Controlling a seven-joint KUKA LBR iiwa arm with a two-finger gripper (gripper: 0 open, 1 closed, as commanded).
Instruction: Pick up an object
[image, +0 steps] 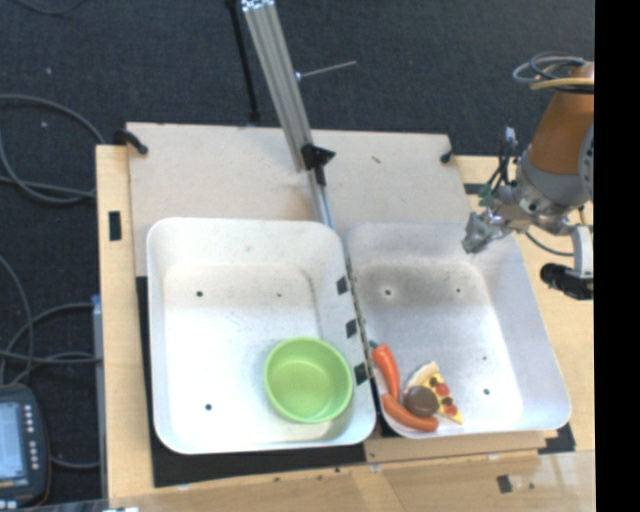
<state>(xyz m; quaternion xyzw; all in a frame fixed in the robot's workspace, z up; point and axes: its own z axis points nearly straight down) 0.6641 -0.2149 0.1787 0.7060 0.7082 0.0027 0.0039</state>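
I see the gripper (478, 236) poised over the far right corner of the right bin (520, 330), carrying nothing; whether it is spread or pressed together, I cannot tell. The pickable items sit well apart from it at that bin's near left corner: an orange carrot (386, 367), a sausage (408, 414), a pizza slice (436, 384). A green bowl (308, 379) rests in the left bin (200, 330).

Dark carpet floor (60, 60) with loose cables (30, 130) surrounds a pale wooden bench (230, 170); lighting seems even.

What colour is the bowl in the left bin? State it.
Light green bowl, seen in the camera view.
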